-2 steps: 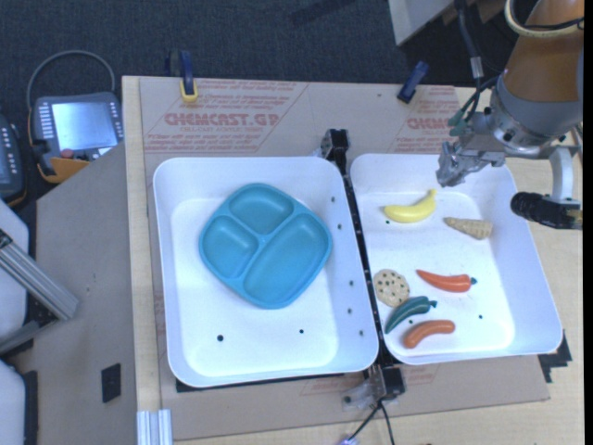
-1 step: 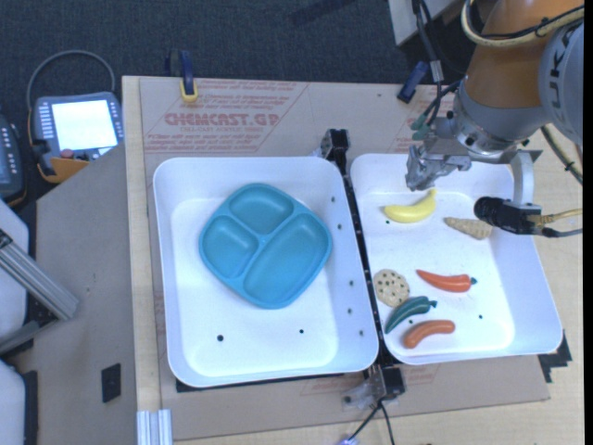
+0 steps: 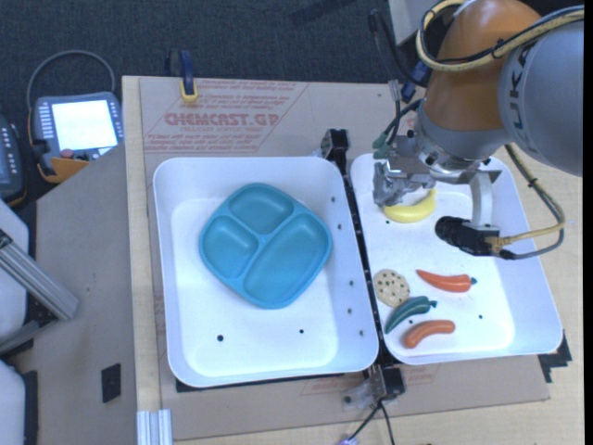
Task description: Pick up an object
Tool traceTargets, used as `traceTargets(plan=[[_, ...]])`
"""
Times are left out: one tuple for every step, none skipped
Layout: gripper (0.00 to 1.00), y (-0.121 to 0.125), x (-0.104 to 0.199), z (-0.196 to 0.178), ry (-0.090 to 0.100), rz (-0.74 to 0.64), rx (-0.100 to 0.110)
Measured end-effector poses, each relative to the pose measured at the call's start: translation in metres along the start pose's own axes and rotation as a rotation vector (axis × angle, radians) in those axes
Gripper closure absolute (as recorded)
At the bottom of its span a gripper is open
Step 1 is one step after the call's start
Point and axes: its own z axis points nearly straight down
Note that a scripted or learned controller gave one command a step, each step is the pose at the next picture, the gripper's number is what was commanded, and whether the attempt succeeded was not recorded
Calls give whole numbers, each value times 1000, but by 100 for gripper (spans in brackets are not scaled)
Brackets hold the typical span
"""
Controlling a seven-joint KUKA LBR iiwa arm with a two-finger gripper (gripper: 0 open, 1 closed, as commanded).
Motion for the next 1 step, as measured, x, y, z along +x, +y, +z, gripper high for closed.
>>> traceTargets(plan=[[100, -24, 57, 5, 0, -1, 1]])
